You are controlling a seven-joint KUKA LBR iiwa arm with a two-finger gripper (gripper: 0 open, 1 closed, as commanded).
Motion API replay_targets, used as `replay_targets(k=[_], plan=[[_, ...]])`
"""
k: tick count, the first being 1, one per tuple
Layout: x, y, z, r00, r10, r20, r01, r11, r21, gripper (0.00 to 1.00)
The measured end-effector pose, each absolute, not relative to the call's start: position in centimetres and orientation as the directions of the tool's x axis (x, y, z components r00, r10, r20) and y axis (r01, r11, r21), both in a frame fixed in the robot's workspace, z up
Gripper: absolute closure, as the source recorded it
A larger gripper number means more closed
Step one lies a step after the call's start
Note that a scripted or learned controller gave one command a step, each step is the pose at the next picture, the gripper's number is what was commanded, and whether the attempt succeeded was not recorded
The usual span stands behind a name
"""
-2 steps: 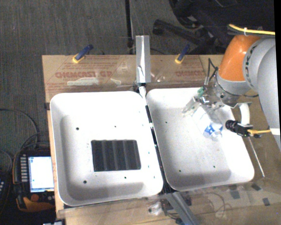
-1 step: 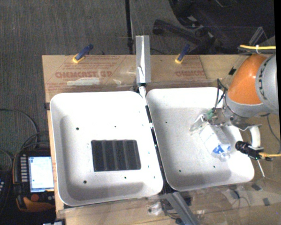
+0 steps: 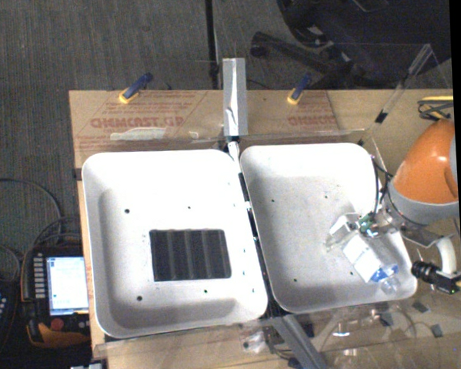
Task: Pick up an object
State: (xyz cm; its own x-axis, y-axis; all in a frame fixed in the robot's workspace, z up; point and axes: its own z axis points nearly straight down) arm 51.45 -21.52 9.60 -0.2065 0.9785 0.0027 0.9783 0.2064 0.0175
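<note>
Object: I see a clear plastic bottle (image 3: 371, 259) with a blue cap end, lying on its side at the right bin's near right corner, its lower end by the rim.
Gripper: my gripper (image 3: 354, 229) sits low over the right bin, just above the bottle's upper end; from this angle I cannot tell how the claw is set, nor whether it touches the bottle.
Arm: the orange band (image 3: 426, 171) and grey wrist come in from the right edge, over the bin's right rim.
Right bin: white and shallow (image 3: 294, 215), its floor speckled with small dark marks.
Left bin: also white (image 3: 123, 193), touching the right one along the middle; a dark ribbed rectangular tray (image 3: 190, 254) lies flat on its floor, toward the near side.
Bench: a brown board (image 3: 150, 118) with red printed lettering lies behind the bins, held by two blue-and-yellow clamps (image 3: 135, 88); a metal upright (image 3: 233, 95) stands between them.
Room: dark grey carpet (image 3: 53, 42) surrounds the bench; a handheld pendant with a lit screen (image 3: 57, 291) and black cables lie on the floor at the left.
</note>
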Motion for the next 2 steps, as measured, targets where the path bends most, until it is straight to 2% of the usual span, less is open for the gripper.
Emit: replay_targets(k=[1,2], plan=[[51.6,-21.3,10.6,-0.209,0.978,0.004,0.978,0.209,0.021,1.00],[55.1,-11.8,18.7,-0.126,0.992,0.000,0.992,0.126,0.000,1.00]])
